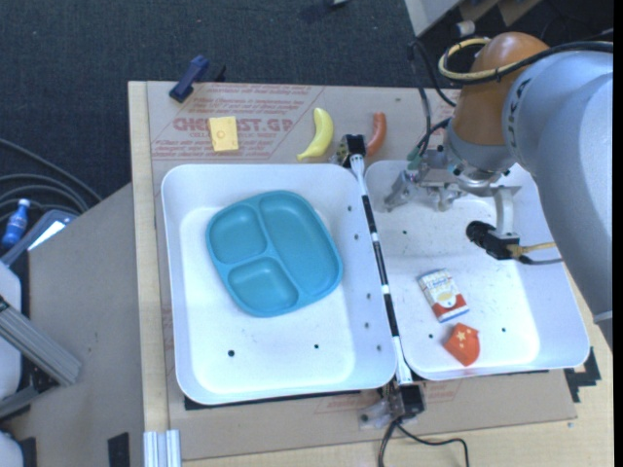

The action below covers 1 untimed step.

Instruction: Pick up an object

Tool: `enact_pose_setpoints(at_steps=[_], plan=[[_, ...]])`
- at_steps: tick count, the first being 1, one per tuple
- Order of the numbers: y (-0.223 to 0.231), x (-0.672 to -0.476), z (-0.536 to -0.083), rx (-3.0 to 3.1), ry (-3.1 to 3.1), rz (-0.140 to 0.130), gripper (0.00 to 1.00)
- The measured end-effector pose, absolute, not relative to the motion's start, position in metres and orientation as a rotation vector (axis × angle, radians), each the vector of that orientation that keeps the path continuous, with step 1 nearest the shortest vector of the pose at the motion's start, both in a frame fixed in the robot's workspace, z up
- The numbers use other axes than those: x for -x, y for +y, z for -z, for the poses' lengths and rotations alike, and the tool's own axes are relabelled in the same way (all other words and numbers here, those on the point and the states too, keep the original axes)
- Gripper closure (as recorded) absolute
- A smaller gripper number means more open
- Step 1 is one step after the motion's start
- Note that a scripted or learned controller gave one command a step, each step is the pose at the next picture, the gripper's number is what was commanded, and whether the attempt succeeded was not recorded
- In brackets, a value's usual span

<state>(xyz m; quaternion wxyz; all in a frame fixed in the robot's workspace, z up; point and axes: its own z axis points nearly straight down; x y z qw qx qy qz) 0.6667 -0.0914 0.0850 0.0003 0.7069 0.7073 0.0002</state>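
Note:
A small white, red and yellow carton (443, 294) lies in the right bin (545, 348), with an orange-red wedge-shaped item (463, 344) just in front of it. My gripper (424, 189) hangs over the far left part of that bin, under the orange band of the arm (496, 81). It is well behind the carton and apart from both items. Nothing shows in its grasp.
A blue divided plate (274, 252) lies in the left bin (195, 358). Behind the bins, a banana (316, 134), a reddish chili-like item (376, 132) and a yellow square (223, 134) rest on the bench. A black connector with a yellow cable (493, 240) hangs over the right bin.

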Motion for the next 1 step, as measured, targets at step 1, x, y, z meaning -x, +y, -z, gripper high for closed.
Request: enact_pose_setpoints(at_steps=[1], plan=[[-0.0913,-0.6673,-0.0954,-2.218,2.221,-0.002,1.00]])
